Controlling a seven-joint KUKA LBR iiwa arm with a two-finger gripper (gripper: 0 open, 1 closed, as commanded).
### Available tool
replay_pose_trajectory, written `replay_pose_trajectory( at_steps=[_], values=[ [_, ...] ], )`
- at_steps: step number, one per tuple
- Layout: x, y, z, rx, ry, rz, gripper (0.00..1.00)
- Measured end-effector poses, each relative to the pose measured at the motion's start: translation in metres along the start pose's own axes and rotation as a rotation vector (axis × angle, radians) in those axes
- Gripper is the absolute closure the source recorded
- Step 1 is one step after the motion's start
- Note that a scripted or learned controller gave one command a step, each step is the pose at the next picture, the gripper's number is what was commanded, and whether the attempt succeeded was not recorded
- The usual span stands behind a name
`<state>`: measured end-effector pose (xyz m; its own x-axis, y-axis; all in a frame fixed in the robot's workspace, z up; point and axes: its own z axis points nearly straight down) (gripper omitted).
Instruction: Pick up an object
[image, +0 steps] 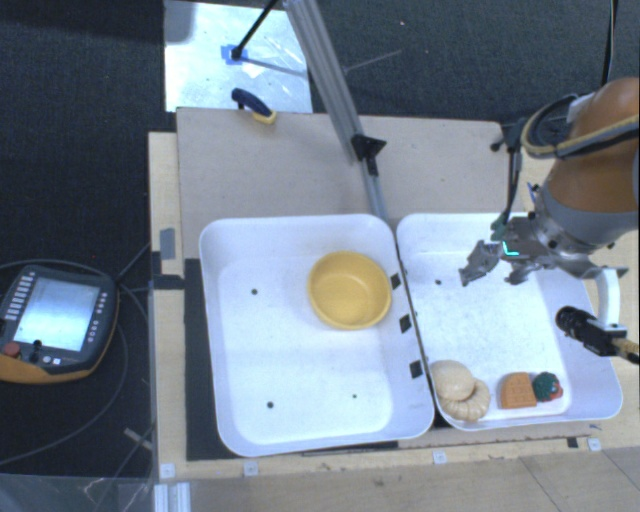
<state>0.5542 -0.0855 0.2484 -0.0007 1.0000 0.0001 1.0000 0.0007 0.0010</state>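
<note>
My gripper (495, 272) hangs over the upper part of the right bin (590, 405), its two fingers spread open with nothing between them. At that bin's near edge lie a beige, bread-like lump (458, 388) and an orange block (516, 390) with a small green and red piece (546, 385) against its right side. These lie well below the gripper in the view, apart from it. A yellow bowl (349, 289) sits upright in the upper middle of the left bin (232, 400).
A slanted metal pole (340, 95) with a black clamp comes down to the bins' shared back corner. A black fitting (590, 330) juts over the right bin's right rim. A teach pendant (55, 320) lies off the bench at left.
</note>
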Motion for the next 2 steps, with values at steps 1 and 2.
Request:
replay_pose_trajectory(
  at_steps=[1,2],
  values=[
    [0.0,0.0,0.0,0.0,0.0,0.0,0.0],
    [0.001,-0.002,0.062,0.005,0.0,0.0,0.0]
  ],
)
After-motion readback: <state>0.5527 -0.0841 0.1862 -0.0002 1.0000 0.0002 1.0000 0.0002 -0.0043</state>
